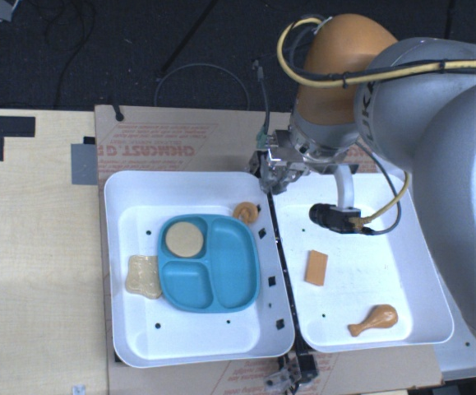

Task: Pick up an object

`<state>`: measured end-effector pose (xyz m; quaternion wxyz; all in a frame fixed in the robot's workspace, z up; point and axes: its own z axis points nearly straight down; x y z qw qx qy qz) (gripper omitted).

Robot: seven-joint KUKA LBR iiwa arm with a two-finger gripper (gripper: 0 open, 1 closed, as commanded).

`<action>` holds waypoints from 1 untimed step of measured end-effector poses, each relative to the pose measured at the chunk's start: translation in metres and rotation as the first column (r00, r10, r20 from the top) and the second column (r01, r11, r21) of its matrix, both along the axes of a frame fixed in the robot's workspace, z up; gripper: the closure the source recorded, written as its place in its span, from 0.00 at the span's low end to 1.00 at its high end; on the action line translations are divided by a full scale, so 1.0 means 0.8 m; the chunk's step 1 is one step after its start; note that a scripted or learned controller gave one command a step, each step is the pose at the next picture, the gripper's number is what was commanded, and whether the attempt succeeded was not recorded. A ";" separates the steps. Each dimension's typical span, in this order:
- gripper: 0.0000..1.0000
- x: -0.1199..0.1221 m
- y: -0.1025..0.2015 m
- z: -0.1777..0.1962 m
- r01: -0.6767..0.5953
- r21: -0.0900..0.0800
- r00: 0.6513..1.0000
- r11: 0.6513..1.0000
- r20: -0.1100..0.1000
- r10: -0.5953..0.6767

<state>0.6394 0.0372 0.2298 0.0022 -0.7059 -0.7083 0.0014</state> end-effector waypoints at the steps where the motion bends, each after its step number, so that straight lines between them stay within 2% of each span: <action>1: 1.00 -0.003 0.066 0.010 0.001 -0.001 1.000 1.000 0.002 -0.001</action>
